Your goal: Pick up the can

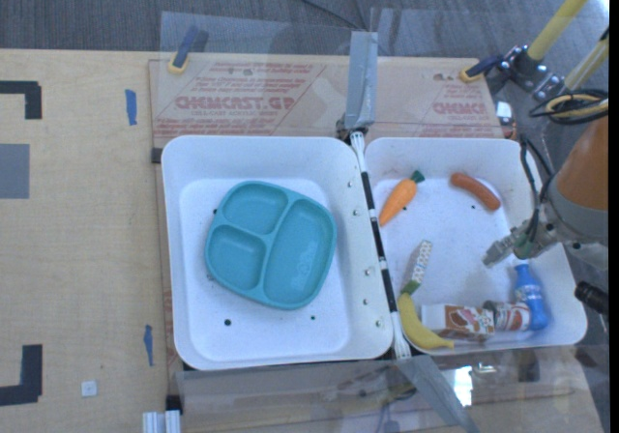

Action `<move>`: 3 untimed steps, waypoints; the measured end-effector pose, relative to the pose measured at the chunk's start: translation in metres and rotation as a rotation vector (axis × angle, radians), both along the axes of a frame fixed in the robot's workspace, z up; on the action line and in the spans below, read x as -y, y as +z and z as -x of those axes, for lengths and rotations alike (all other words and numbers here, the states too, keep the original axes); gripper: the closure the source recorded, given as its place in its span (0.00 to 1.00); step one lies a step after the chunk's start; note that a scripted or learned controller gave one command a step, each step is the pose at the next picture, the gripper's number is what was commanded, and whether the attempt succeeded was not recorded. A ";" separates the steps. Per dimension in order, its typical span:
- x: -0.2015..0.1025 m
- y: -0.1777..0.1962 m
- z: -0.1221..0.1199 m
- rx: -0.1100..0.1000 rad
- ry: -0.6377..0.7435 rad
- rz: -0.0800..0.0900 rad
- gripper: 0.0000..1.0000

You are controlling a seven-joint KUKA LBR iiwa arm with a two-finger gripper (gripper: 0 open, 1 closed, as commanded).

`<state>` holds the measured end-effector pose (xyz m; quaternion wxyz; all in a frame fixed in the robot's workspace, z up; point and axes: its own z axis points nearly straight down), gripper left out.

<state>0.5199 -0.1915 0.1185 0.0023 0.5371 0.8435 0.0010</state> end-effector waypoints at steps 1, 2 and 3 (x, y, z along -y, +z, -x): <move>0.000 0.000 0.000 0.000 0.000 0.000 0.00; -0.056 -0.030 -0.031 0.005 -0.074 0.002 0.00; -0.007 -0.005 -0.086 -0.001 -0.072 0.000 0.00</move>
